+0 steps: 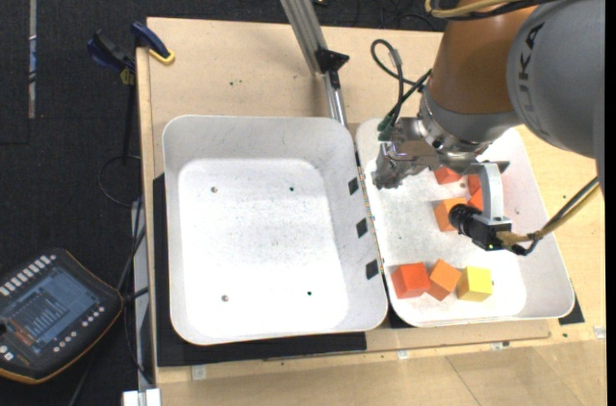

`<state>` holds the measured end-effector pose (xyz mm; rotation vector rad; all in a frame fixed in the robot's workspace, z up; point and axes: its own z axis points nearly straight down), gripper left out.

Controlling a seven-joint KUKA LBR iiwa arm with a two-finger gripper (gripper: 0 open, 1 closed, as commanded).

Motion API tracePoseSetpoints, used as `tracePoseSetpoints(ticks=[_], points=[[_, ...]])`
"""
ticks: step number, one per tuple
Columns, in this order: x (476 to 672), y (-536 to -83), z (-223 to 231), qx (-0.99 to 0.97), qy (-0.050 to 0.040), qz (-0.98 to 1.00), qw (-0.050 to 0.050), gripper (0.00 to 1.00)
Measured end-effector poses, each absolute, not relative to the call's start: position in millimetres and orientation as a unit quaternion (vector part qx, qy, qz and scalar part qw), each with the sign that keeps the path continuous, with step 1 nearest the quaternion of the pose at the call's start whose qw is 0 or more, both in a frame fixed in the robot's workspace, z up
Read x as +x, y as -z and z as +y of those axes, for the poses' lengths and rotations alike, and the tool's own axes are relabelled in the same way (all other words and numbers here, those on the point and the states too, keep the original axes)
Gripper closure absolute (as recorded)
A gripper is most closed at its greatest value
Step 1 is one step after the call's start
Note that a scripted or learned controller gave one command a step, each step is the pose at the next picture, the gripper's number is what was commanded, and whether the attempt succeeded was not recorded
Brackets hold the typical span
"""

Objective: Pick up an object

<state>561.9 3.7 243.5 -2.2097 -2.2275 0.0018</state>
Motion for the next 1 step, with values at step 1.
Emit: tracePoseSetpoints(ticks=[1], points=[[550.6, -248.3, 50.7, -0.704, 0.0002, -0.710, 0.001, 1.00]])
